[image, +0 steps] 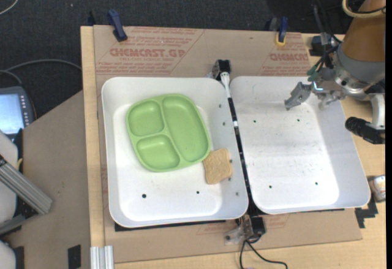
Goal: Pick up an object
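The arm (366, 29) enters from the right, its orange band sitting up and to the right of the end effector (298, 95). The grey wrist slants down leftward, ending in the end effector.

bright, even light, soft shadows

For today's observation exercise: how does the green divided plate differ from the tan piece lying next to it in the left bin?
The green plate is much larger than the tan piece. The plate is bright green and glossy; the tan piece looks dull and rough. The plate is a rounded tray with three compartments; the tan piece is a flat, roughly square slab. Both lie flat in the left bin, edges touching or nearly so.
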Robot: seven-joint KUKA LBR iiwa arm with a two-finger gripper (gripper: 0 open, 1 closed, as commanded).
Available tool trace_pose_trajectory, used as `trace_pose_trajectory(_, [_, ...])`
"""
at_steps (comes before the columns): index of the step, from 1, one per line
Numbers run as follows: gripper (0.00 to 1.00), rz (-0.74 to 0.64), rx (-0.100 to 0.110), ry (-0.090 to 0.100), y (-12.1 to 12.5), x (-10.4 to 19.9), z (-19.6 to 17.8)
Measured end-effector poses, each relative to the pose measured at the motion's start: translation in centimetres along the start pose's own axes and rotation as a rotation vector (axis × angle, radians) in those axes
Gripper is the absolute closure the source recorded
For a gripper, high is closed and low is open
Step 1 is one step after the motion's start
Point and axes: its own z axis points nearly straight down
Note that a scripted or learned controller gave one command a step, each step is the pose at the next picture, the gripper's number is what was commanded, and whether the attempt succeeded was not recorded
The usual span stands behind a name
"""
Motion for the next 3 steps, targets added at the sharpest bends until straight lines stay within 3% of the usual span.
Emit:
trace_pose_trajectory(1, [0.00,-0.002,-0.024,-0.007,3.3,-0.5,-21.2])
trace_pose_trajectory(2, [0.00,-0.002,-0.023,-0.006,0.4,0.3,-35.9])
trace_pose_trajectory(3, [1.00,-0.001,-0.009,-0.005,0.5,0.3,-35.8])
